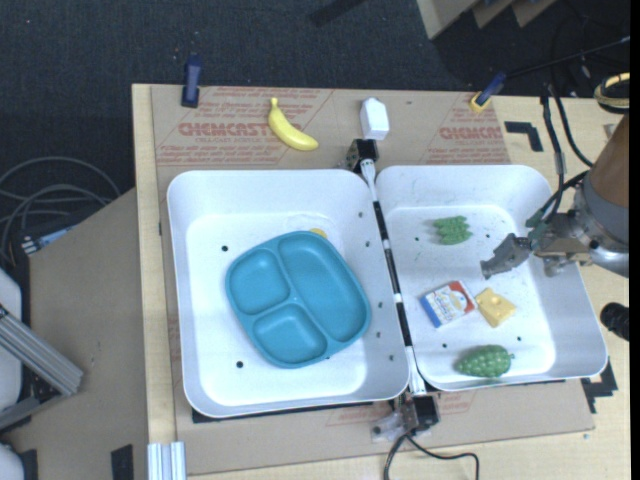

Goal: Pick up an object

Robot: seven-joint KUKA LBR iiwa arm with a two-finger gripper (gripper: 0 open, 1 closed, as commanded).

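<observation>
The right bin (560, 298) holds a green leafy toy (452, 230) near its back, a small white, red and blue carton (446, 303) and a yellow cheese wedge (496, 308) in the middle, and a green grape bunch (484, 362) at the front. My gripper (508, 255) hangs over the right half of this bin, above and just right of the carton and cheese, with nothing seen in it. The arm's wrist (590, 238) covers the bin's right wall.
A blue divided plate (296, 296) lies in the left bin (200, 218). Behind the bins, on the cardboard bench, lie a yellow banana (290, 128), a white block (374, 118) and two clips (191, 80) (487, 93). Black cables (560, 148) run at the right.
</observation>
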